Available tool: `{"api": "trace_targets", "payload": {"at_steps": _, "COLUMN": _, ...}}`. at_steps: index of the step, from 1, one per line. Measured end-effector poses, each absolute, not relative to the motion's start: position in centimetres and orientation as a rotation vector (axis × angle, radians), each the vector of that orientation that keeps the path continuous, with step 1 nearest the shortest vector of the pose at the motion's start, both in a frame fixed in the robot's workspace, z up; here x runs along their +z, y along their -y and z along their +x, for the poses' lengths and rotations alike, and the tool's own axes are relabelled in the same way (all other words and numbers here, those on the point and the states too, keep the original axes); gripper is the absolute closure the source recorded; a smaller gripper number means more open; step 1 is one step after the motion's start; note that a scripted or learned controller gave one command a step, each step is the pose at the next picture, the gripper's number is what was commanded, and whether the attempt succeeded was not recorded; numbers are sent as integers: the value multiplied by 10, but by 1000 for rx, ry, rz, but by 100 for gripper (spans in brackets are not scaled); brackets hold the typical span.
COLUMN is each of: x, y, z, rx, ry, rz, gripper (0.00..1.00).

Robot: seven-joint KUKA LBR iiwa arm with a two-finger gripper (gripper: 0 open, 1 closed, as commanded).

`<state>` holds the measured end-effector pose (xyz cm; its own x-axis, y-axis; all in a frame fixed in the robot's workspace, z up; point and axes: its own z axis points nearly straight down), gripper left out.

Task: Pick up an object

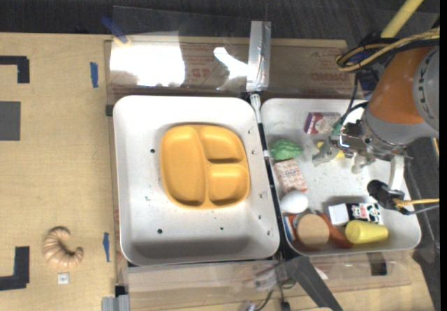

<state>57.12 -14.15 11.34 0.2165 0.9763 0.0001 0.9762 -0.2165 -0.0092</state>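
My gripper [341, 157] hangs over the upper middle of the right bin [405, 236], open, with nothing held between its fingers. A small yellow piece [327, 146] lies just under its left finger. To the left of the gripper lie a green leafy toy [285, 148] and a pink-and-white packet [290, 176]. A small pink carton [320, 122] sits toward the bin's far wall. Along the near side are a white egg [295, 203], a brown round item [313, 228], a yellow item [365, 233] and a black-and-white box [356, 212].
The left bin [133, 184] holds a yellow divided plate [204, 165]. A croissant-shaped toy [63, 247] lies on the cardboard bench at the lower left, outside the bins. A metal divider [258, 58] stands behind the bins.
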Motion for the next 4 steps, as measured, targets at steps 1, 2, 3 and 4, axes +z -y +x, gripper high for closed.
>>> {"api": "trace_targets", "payload": {"at_steps": 1, "x": 88, "y": 147, "z": 536, "rx": -8, "ry": 1768, "rz": -2600, "gripper": 0}}
{"api": "trace_targets", "payload": {"at_steps": 2, "x": 87, "y": 135, "z": 603, "rx": -7, "ry": 1870, "rz": -2529, "gripper": 0}}
{"api": "trace_targets", "payload": {"at_steps": 3, "x": 127, "y": 132, "z": 567, "rx": -2, "ry": 1691, "rz": -2646, "gripper": 0}}
{"api": "trace_targets", "payload": {"at_steps": 4, "x": 88, "y": 114, "z": 569, "rx": -4, "ry": 1930, "rz": -2481, "gripper": 0}}
